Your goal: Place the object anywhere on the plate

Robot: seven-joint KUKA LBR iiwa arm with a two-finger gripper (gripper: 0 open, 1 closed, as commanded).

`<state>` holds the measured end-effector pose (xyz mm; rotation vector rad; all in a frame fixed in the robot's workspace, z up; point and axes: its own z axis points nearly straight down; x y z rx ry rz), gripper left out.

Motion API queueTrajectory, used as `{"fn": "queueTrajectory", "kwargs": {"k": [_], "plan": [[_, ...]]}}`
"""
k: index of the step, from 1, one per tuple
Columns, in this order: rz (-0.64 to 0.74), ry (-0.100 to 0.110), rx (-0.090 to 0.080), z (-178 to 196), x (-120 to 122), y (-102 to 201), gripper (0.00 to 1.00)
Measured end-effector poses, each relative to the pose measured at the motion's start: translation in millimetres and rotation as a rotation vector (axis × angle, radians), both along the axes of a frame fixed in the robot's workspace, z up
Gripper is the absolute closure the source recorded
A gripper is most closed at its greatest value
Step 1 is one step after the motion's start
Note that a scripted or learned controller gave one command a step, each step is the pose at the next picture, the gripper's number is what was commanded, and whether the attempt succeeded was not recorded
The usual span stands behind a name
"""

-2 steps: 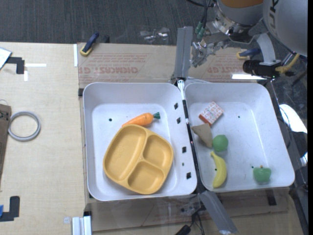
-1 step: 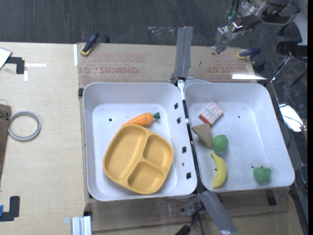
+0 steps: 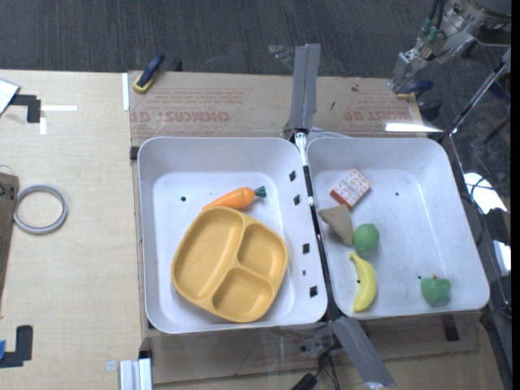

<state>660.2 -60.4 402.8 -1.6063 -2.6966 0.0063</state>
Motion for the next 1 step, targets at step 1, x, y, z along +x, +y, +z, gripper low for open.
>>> {"fn": "queueTrajectory", "kwargs": {"k": [1], "plan": [[-0.013, -0.002, 0.000, -1.9, 0.1, -47.5, 1.00]]}}
